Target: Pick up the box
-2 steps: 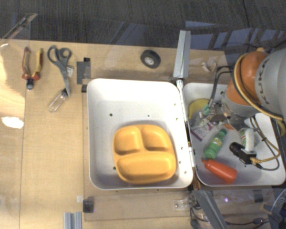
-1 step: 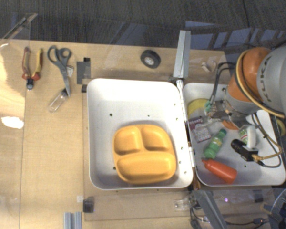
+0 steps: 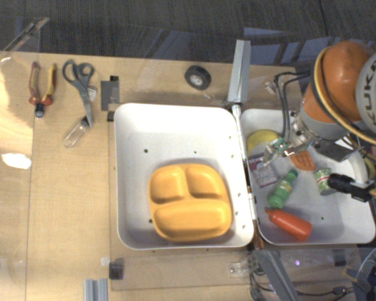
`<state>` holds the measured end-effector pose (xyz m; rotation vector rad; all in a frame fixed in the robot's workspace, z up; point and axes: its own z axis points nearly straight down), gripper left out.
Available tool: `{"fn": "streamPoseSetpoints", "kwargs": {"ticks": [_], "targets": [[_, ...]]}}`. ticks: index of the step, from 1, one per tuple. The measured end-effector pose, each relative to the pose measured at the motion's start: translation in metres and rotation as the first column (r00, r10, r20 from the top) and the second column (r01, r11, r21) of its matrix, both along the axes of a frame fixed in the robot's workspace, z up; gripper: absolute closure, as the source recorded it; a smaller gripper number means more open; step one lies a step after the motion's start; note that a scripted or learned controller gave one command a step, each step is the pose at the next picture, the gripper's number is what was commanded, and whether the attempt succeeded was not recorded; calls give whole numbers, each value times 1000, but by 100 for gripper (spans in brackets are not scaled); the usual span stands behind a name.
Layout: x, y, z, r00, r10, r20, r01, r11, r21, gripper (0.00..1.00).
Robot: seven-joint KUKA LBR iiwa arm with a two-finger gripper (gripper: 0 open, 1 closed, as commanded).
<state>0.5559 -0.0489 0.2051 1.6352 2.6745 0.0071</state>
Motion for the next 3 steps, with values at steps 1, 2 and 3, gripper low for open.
{"fn": "streamPoseSetpoints", "kwargs": {"ticks": [1, 2, 3], "targets": [[0, 0, 0, 1000, 0, -1, 0, 1000, 0, 0], [-11, -47, -115, 939, -345, 5, 345, 939, 4, 0], [75, -62, -116, 994, -107, -21, 107, 994, 1, 0]]}}
